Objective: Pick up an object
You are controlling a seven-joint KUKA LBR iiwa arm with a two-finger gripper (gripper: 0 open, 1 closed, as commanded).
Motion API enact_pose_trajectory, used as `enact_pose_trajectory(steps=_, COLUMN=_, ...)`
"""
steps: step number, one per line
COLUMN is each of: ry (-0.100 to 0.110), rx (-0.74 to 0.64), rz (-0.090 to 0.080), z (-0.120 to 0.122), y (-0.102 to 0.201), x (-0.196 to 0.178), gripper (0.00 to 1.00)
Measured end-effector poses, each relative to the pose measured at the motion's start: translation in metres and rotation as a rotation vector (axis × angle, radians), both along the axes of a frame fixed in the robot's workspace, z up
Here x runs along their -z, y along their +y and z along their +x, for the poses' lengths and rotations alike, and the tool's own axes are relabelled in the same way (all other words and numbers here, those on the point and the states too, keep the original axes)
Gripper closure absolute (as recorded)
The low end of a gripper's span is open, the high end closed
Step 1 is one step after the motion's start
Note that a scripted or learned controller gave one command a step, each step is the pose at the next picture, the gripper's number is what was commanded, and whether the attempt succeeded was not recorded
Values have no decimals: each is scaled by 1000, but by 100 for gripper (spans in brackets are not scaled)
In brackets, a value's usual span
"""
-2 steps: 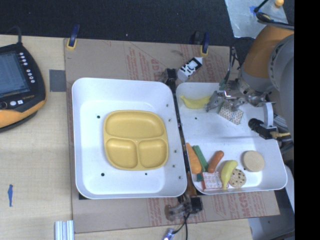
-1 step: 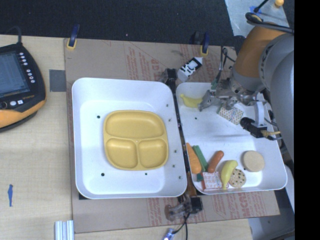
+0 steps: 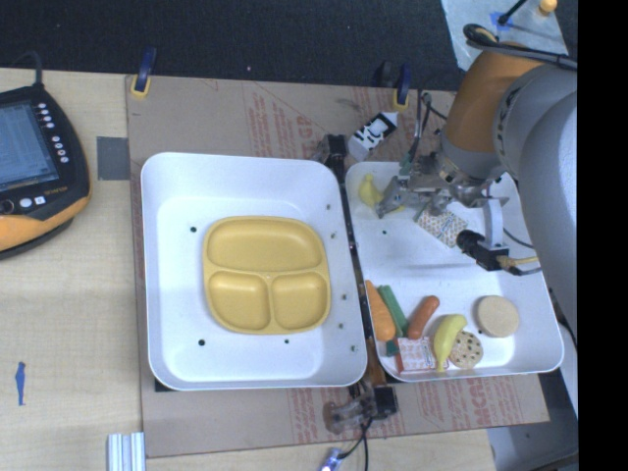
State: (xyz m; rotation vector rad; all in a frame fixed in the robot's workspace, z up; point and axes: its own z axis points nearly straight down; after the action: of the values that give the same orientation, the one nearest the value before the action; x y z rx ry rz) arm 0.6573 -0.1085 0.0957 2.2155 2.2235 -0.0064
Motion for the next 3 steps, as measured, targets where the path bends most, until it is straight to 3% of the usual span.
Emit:
enact_pose_trajectory(steps=1, ry=-3, rx=0, rz=1, z=1, y=12, x=0, gripper=0)
enact_pose_trajectory(steps=2, ry=0, rx=2, rz=4, z=-1, y=-52, x=-2, gripper=0)
enact_pose_trajectory(steps=3, ry=3, rx=-2, rz=5, z=-15, y=18, x=-37, gripper=0)
